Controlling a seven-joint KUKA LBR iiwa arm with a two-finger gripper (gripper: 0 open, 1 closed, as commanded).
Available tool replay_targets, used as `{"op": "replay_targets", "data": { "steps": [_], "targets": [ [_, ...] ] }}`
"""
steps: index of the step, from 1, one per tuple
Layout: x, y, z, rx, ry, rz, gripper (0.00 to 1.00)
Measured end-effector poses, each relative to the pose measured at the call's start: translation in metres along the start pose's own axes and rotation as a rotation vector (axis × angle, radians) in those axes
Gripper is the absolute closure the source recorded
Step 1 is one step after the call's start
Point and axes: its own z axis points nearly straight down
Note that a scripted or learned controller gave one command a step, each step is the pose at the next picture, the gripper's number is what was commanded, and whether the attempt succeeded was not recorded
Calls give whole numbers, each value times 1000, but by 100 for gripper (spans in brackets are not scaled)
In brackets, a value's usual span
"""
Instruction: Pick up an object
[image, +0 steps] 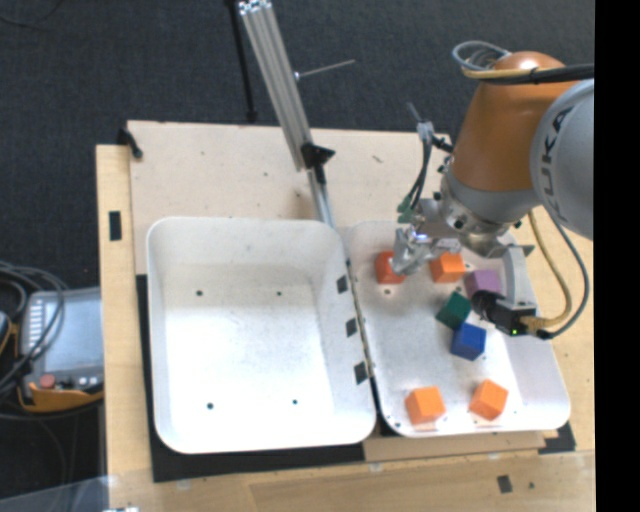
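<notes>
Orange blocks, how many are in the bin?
3. One orange block sits under the arm near the bin's top, one near the bottom edge, one just right of it. The arm may hide more.

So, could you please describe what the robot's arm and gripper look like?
The arm is grey with a broad orange band above the wrist and dark lettering on its grey shell. The gripper is small, silvery metal. Thin cables run beside the wrist.
</notes>
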Motion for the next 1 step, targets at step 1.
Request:
{"op": "replay_targets", "data": {
  "steps": [1],
  "targets": [
    [56,-7,0,0,1,-1,100]
  ]
}}
